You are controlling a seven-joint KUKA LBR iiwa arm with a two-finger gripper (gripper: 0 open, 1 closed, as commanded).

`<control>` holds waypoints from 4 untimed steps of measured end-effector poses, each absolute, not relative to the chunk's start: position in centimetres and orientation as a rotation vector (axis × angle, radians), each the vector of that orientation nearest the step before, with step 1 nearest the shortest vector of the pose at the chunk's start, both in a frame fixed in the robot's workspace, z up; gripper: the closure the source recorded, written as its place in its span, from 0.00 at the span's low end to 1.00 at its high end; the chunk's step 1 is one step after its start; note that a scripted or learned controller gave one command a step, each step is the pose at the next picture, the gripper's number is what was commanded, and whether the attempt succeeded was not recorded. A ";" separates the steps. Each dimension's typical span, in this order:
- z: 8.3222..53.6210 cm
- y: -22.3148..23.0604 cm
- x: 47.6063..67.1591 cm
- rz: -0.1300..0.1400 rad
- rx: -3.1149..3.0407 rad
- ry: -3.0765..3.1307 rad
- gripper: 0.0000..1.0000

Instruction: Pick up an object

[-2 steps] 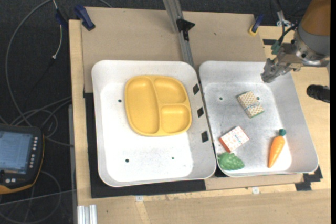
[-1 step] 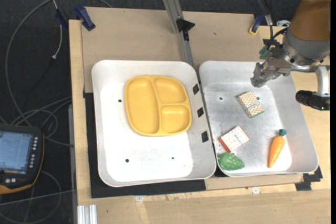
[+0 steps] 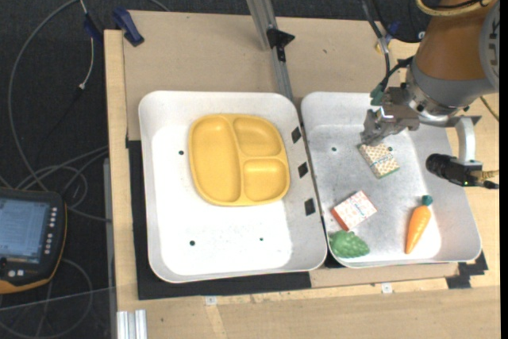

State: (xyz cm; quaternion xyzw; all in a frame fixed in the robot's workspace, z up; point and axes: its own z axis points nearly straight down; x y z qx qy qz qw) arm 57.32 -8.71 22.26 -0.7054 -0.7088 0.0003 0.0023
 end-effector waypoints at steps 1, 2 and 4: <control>21.6 -3.8 55.2 0.001 -2.212 -2.223 1.00; 23.0 2.0 53.9 -0.002 -2.210 -2.226 1.00; 22.3 6.4 52.4 0.002 -2.219 -2.220 0.00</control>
